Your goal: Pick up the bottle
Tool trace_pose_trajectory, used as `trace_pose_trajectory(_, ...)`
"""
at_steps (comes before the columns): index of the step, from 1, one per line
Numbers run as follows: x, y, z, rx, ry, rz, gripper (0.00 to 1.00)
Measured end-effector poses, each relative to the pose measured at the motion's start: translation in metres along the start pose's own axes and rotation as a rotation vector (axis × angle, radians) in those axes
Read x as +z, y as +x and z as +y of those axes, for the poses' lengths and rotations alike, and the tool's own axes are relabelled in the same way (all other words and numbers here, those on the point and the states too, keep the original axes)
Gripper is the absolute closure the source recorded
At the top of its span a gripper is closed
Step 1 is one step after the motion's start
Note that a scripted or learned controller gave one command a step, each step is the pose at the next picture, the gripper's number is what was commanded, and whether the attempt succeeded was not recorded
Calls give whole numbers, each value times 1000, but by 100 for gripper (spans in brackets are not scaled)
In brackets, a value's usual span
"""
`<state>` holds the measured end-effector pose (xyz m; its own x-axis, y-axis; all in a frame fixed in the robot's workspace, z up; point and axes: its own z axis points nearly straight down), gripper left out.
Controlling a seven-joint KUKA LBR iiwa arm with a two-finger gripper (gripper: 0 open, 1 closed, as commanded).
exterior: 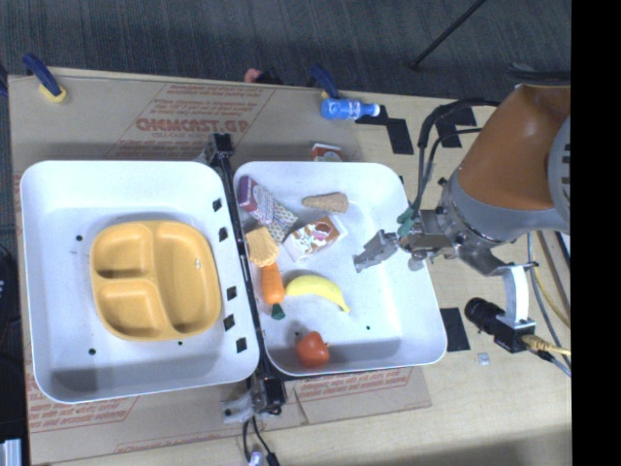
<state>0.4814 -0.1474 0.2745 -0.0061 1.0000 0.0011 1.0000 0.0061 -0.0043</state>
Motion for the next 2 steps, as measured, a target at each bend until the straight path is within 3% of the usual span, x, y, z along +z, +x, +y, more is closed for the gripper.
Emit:
trace_pose_trajectory(1,-10,0,0,-5,2,0,100)
trace_pose_trajectory(2,66,25,-5,-238,1,0,100)
